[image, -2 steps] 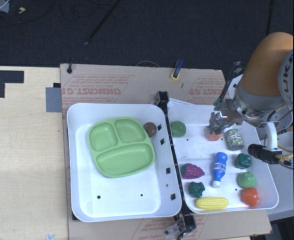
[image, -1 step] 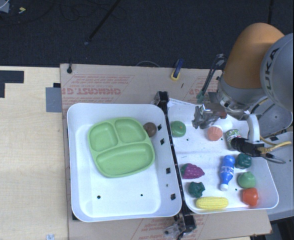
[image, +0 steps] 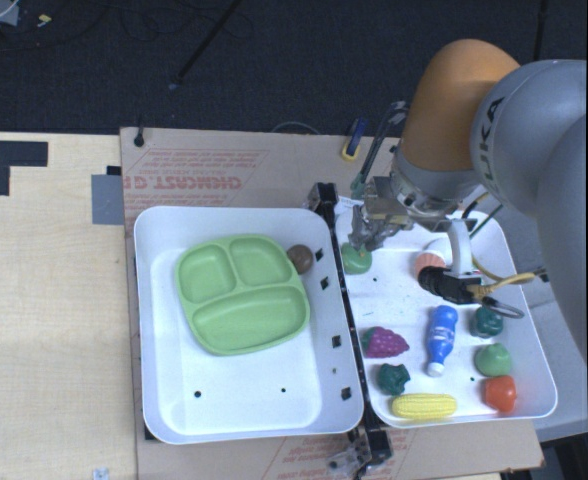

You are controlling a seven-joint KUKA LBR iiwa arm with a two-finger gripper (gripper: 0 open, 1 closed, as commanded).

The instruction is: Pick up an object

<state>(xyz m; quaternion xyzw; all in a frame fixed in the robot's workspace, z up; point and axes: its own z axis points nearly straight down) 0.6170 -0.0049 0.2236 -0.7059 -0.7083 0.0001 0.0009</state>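
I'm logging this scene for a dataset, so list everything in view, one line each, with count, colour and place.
bins: 2, white, side by side on the bench
divided plate: 1, green, left bin
brown ball: 1, brown, left bin beside the plate
green round piece: 1, right bin, under the gripper
grapes: 1, purple, right bin
bottle: 1, blue and white, right bin
corn: 1, yellow, right bin front
broccoli: 1, dark green, right bin
tomato: 1, red, right bin corner
gripper: 1, grey, over right bin
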